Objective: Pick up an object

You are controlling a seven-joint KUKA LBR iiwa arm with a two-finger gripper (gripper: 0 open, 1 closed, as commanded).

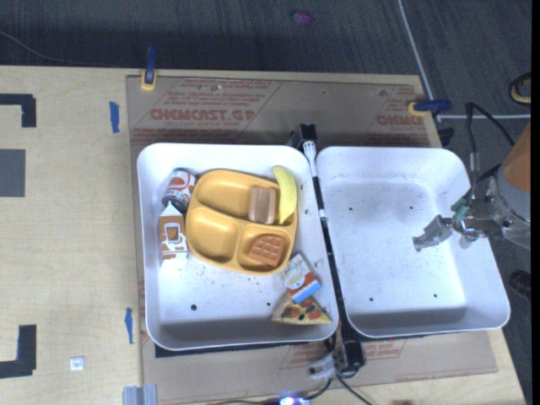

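My gripper (pixel 429 236) hangs over the right part of the right white bin (pixel 380 218), reaching in from the right edge, with nothing visibly in it. The objects lie in the left white bin (pixel 154 306). A yellow compartment tray (pixel 218 222) holds a brown block (pixel 262 203) and a waffle piece (pixel 268 248). A banana (pixel 288 194) leans on the tray's right rim. A can (pixel 177 190) and an orange-and-white box (pixel 172 236) lie to its left. A pizza slice toy (pixel 301 312) and a small white packet (pixel 296 272) lie near the front right corner.
Both bins rest on a cardboard sheet (pixel 219 108) clamped to the wooden bench. A black divider bar (pixel 319 218) runs between the bins. Cables trail at the right edge near the arm and below the bins' front.
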